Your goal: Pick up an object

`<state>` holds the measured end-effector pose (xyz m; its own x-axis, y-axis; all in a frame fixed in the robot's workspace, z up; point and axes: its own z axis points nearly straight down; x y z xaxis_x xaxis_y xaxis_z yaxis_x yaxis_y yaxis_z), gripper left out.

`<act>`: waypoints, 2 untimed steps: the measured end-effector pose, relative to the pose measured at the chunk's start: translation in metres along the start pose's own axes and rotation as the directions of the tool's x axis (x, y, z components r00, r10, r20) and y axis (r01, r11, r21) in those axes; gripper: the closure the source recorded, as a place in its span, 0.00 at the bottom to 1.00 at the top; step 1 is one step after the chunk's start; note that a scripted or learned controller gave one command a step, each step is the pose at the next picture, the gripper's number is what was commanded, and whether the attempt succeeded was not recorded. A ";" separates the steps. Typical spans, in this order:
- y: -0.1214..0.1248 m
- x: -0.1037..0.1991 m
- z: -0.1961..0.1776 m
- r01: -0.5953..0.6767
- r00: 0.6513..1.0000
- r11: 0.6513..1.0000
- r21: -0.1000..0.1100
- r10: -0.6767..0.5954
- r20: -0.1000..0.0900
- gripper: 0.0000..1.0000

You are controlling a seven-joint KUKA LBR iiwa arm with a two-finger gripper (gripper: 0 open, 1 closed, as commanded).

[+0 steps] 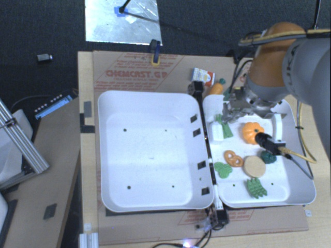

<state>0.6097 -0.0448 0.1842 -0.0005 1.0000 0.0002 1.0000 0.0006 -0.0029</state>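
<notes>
A dark carpeted floor surrounds a bench topped with cardboard, on which two shallow white bins sit side by side. The left bin (150, 149) holds nothing I can make out. The right bin (297, 187) holds small toy foods. A grey arm with an orange band reaches in from the right, and its gripper (231, 110) hangs over the far left corner of the right bin; whether it is released or clenched cannot be told from here. Almost directly beneath it, a touch nearer the viewer, lies a green-and-white stalk (223, 127), its long axis running roughly away from the viewer. An orange pumpkin (252, 132) sits just right of the stalk, with a pretzel (233, 158), a tan disc (254, 166) and green pieces nearer the front. The stalk looks like the closest candidate.
</notes>
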 end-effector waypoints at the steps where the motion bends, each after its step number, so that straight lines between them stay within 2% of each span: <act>1: 0.062 0.034 -0.063 0.007 1.000 1.000 -0.012 -0.007 0.000 1.00; 2: 0.014 0.094 0.003 0.008 1.000 1.000 0.003 -0.008 -0.002 1.00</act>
<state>0.6240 0.0488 0.1808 -0.0085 1.0000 0.0021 0.9999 0.0085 -0.0060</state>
